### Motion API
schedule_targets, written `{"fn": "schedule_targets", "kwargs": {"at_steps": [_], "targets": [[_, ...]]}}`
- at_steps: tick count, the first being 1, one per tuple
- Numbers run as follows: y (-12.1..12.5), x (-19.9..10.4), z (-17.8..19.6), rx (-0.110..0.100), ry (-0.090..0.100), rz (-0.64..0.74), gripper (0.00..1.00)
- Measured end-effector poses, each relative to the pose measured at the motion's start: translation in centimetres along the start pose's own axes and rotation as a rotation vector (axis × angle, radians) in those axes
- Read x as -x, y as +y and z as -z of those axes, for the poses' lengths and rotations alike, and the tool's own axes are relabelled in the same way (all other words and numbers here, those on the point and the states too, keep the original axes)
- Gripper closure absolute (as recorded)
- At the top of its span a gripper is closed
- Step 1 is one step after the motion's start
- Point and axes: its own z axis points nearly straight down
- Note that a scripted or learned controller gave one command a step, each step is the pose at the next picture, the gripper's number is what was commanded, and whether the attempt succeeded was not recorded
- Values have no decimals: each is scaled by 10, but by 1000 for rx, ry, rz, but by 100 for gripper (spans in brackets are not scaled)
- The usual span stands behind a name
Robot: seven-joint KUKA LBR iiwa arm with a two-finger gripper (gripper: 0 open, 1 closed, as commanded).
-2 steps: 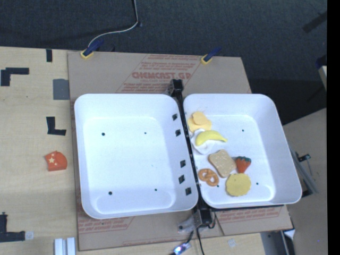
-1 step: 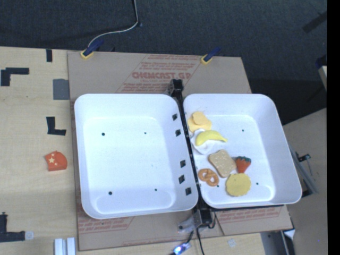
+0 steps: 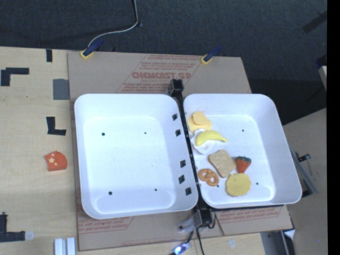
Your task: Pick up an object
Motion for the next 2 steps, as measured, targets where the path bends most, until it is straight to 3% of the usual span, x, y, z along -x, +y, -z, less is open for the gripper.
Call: {"fn": "schedule_targets", "kwargs": {"at_steps": [2], "targets": [[0,0,0,0,0,0,100]]}}
